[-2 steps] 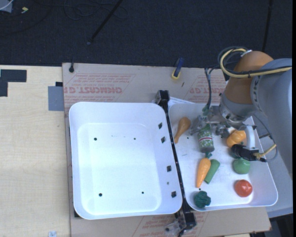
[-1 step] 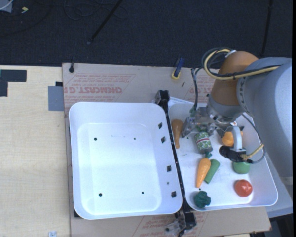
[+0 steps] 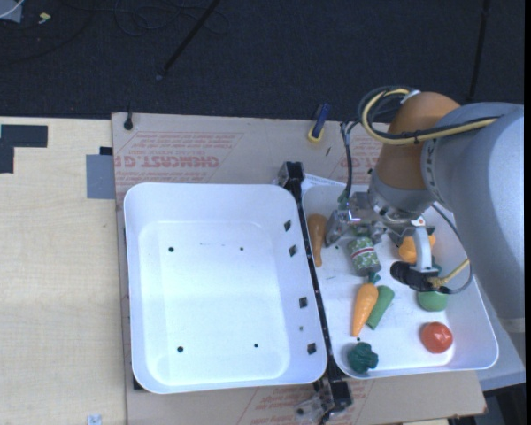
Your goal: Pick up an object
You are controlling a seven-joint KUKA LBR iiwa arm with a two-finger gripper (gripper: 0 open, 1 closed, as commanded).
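Nearest you, at the front of the right bin (image 3: 400, 348), sits a dark green lump (image 3: 364, 358), with a red ball (image 3: 436, 336) off to its side. Behind them a carrot (image 3: 364, 306) and a green stick (image 3: 381, 305) lie touching, both slanted toward the lump.

Farther back, the gripper (image 3: 358, 231) hangs low over the middle of that bin, right above a small can (image 3: 365, 256) with a green label. The can looks to be the piece it is going for. From this angle the wrist covers the business end, so you cannot tell whether the pincer is wide, narrow, or closed on anything. You also cannot tell whether the can is off the floor or standing on it.

An orange piece (image 3: 316, 237) lies against the wall shared with the left bin (image 3: 212, 299), just beside the gripper. A green piece (image 3: 432, 301) lies on the far side of the can, near the red ball.

By my reading, the reach is done and the arm is at or near grasp height. Nothing is clearly lifted yet. Closing on the can and raising it clear of its neighbours is what remains. Treat the pick as unproven until you see the can leave the bin floor.
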